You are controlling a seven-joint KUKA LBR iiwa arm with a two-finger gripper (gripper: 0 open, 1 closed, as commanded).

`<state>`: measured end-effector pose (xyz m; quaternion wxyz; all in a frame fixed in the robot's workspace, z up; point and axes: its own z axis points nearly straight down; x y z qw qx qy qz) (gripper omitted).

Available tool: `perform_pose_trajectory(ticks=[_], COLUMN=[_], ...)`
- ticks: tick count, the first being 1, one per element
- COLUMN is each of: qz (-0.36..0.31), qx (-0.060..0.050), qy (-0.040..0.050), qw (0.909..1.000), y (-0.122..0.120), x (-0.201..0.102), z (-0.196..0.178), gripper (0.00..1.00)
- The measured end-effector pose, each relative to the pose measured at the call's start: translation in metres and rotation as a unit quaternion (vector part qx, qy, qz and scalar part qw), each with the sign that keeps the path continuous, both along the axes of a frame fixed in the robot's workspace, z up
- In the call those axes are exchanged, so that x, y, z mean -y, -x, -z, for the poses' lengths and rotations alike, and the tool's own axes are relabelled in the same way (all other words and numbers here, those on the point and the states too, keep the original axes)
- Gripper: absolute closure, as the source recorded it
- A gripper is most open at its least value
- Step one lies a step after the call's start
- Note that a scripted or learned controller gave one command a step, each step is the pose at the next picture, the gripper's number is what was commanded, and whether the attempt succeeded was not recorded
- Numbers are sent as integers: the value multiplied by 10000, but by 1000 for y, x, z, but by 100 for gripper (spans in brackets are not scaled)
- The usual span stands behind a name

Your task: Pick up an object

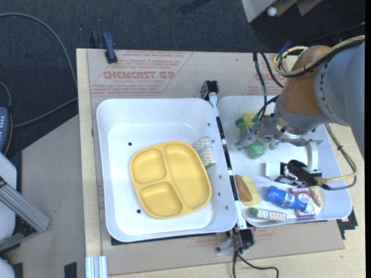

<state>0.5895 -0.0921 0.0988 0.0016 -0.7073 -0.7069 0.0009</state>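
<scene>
green toy (255,150) sits in the right bin (339,172) at centre right of the frame, gripper (250,138) low over it, touching or not i cannot tell, yellow tray (170,179) in the left bin (116,126).

Your tabletop (145,77) carries two white bins: one (331,155) under the pincer (250,136), the other (116,155) left of it.

Two shallow white plastic bins (116,155) side by side on cardboard-topped surface (139,74); blue clamp (108,46) at its far-left edge.
</scene>
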Motion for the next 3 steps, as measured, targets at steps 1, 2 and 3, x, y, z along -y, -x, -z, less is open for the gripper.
perform_pose_trajectory(ticks=[1,2,3], qz=[-1,-4,-13], qx=[16,24,27], qy=[7,8,-3], qw=[10000,10000,10000], y=[-7,-8,-23], x=[3,3,-88], z=[14,4,-87], gripper=[0,100,100])
